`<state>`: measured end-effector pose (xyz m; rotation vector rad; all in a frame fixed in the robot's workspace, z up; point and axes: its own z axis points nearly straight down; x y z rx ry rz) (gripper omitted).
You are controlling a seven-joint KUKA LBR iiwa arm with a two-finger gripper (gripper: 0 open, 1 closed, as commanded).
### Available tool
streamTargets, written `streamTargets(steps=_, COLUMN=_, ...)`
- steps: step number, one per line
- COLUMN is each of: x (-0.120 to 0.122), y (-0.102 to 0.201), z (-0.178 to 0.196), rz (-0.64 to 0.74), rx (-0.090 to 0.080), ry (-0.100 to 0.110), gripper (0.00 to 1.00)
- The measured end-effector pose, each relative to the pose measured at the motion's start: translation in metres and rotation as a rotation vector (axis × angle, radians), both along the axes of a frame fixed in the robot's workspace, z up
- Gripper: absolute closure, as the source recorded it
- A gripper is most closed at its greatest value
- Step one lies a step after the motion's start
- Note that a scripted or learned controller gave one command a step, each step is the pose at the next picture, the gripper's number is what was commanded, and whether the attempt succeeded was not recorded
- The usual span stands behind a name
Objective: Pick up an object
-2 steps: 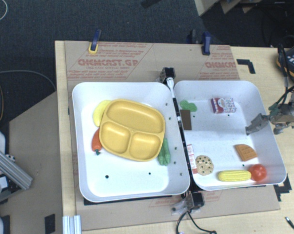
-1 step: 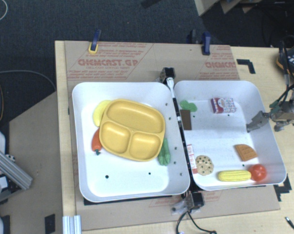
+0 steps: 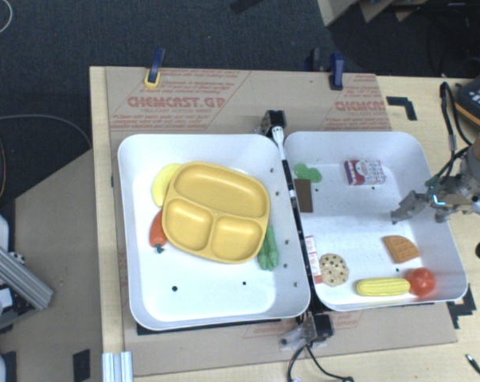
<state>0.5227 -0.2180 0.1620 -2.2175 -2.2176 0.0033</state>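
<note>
Two white bins. Left bin [image 3: 144, 237]: one yellow three-compartment tray [image 3: 216, 212], tilted, sitting on top of other items. Peeking from under it: one yellow piece [image 3: 163, 183] at upper left, one orange-red pepper-like item [image 3: 157, 231] at left, one green leafy item [image 3: 268, 250] at lower right.

Right bin [image 3: 399, 151], seven items: one green piece [image 3: 307, 173] and one brown block [image 3: 304, 195] by the left wall, one red-white packet [image 3: 364, 171] up top, one toast slice [image 3: 400, 248], one cookie [image 3: 333, 269], one corn cob [image 3: 383, 286] touching one tomato [image 3: 421, 282] at the front edge.

Gripper [image 3: 408, 207] is over the right bin's right side, above the toast, apart from it. Nothing visible in it; how far the jaws are open, can't tell.
</note>
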Motion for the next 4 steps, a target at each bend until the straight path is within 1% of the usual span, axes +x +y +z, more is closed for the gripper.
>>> streamTargets(steps=1, x=0.002, y=-0.001, z=-0.063, rz=0.001, rx=0.004, ry=0.001, gripper=0.0)
streamTargets(steps=2, x=0.003, y=0.002, z=-0.078, rz=0.003, rx=0.006, ry=-0.002, gripper=0.0)
streamTargets(steps=3, x=0.003, y=0.001, z=-0.067, rz=0.001, rx=0.0, ry=-0.006, gripper=1.0)
streamTargets(steps=4, x=-0.004, y=-0.006, z=-0.013, rz=-0.001, rx=-0.006, ry=-0.012, gripper=1.0)
